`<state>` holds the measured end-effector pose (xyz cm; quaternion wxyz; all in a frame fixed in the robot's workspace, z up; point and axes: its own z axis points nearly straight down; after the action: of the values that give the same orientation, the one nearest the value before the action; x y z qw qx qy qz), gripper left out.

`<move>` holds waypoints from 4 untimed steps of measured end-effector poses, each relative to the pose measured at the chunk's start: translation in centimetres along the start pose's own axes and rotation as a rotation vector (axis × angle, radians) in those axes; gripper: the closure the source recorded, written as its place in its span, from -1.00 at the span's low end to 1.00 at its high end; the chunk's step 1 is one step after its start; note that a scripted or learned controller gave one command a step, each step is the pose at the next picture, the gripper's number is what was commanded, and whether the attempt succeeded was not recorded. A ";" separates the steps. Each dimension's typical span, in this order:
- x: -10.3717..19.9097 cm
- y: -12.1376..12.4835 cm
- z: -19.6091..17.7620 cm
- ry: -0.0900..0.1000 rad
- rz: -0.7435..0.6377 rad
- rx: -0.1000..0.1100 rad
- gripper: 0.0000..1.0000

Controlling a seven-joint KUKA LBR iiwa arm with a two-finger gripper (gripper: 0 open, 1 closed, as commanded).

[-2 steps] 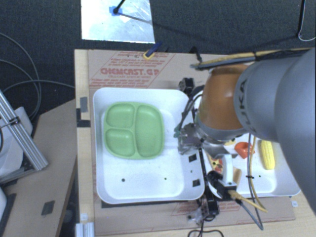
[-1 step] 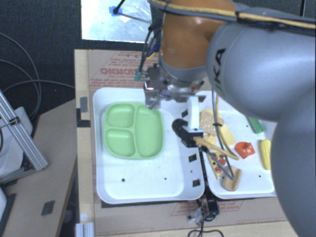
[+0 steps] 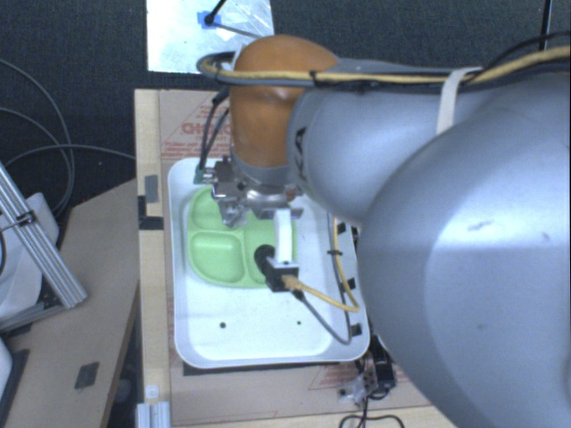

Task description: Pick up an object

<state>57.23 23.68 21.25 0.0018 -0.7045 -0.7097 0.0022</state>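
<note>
A large grey robot arm [image 3: 446,194] reaches in from the right and covers much of the view. Its orange band [image 3: 268,96] sits above the wrist, near the top centre. Below the band, the tool [image 3: 243,205] points down into a shallow white bin [image 3: 259,341] that rests on a light wooden surface [image 3: 98,239].

Inside the bin lies a pale green tray [image 3: 214,252] with divided compartments. It sits in the left half of the bin, close to the left wall. The tool is directly over the upper right part of this tray, low enough that its metal body hides that corner. Whether the tool touches the tray cannot be told from this angle, and the wrist hides the tip, so whether the tool is apart or together cannot be told either.

A white block with a black connector [image 3: 272,270] hangs from the tool's right side, over the tray's right edge. A yellow cable [image 3: 326,300] runs from it toward the right across the bin floor.

Beyond the bin, at the top of the view, a silvery sheet [image 3: 178,25] lies on dark fabric.
</note>
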 end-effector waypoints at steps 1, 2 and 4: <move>-4.4 7.0 -5.6 0.001 0.010 -0.016 1.00; 0.0 4.9 -3.1 0.003 0.000 -0.006 1.00; -0.1 -8.9 -2.3 0.002 0.001 -0.002 1.00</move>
<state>48.36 23.50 23.62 0.0017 -0.7049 -0.7093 0.0010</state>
